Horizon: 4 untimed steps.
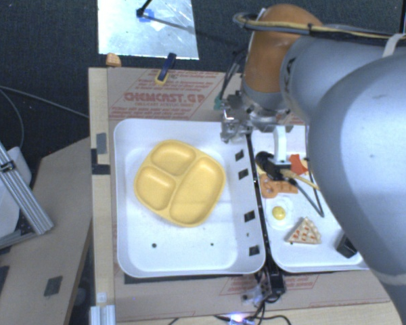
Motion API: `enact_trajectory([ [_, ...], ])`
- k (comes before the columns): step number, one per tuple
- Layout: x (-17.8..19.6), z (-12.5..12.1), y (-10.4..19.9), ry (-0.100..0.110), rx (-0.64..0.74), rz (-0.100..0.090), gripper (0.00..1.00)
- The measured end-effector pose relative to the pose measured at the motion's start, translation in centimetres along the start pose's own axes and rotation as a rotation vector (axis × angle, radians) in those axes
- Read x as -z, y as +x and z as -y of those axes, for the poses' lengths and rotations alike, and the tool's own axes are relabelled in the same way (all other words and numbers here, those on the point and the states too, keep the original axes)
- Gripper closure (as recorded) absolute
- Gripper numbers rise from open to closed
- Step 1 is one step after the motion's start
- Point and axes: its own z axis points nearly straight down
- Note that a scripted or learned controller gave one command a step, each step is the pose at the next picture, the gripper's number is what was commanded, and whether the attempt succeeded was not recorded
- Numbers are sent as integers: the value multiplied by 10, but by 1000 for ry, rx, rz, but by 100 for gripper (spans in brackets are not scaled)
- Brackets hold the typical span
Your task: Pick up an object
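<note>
Yellow plate (pixel 179 181), glossy, three compartments, lies flat in the left bin (pixel 162 252), below and left of the gripper (pixel 235 131). Gripper parted or closed? Can't tell. Below-right of it: toy egg (pixel 279 213), pizza slice (pixel 303 232).

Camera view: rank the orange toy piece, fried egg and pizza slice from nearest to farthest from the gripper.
From the gripper:
1. Orange toy piece, right bin, beside the divider.
2. Fried egg, just below it.
3. Pizza slice, lower right of the egg.
</note>
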Motion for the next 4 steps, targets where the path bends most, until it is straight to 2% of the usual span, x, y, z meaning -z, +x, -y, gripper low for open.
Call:
enact_trajectory([
  [1,11,4,2,6,6,-1,100],
  [2,-16,19,87,12,7,-5,100],
  [3,-53,-17,75,9,1,-2,100],
  [4,-40,-16,76,6,6,-1,100],
])
